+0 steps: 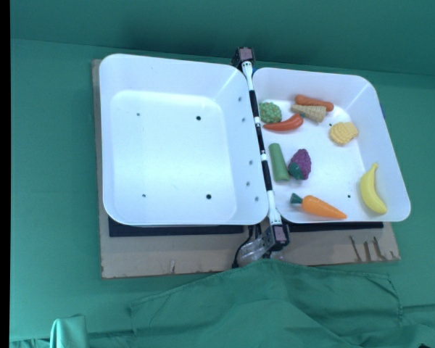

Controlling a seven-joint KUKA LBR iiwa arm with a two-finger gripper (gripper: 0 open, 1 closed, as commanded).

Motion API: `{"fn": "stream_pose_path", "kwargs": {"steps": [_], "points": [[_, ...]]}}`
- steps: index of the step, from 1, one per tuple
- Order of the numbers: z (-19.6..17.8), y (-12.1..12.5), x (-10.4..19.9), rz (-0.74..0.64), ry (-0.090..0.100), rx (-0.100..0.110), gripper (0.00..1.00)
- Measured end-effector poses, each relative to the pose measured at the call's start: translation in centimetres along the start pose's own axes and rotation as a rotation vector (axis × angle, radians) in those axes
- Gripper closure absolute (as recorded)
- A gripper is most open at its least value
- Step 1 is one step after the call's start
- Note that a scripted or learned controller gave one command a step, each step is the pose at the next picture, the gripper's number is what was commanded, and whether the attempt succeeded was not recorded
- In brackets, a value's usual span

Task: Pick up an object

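The right white bin [391, 165] holds several toy foods. A green broccoli [270, 112] lies at its back left, with a red chili [284, 125] just in front of it. Near the back sit an orange-red sausage shape [314, 103] and a pale yellow cone [309, 112]. A yellow-orange ridged piece [343, 133] rests to their right. A green cucumber [278, 162] and purple grapes [300, 164] lie side by side at the left middle. An orange carrot [319, 206] lies at the front, and a yellow banana [371, 190] at the right wall.
The left white bin [177, 147] stands beside the right one, parted from it by a black-and-white bar [259, 140]. Both bins rest on a cardboard sheet [167, 256]. Crumpled green cloth [275, 303] covers the bench's front edge.
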State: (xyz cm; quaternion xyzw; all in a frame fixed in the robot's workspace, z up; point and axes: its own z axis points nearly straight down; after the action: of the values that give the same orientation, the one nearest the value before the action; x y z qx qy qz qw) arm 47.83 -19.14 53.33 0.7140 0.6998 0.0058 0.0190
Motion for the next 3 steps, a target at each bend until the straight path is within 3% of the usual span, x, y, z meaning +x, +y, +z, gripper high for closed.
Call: {"fn": "stream_pose_path", "kwargs": {"steps": [3], "points": [[-3.9,0.1,-0.2,0.008,-0.009,-0.017,1.00]]}}
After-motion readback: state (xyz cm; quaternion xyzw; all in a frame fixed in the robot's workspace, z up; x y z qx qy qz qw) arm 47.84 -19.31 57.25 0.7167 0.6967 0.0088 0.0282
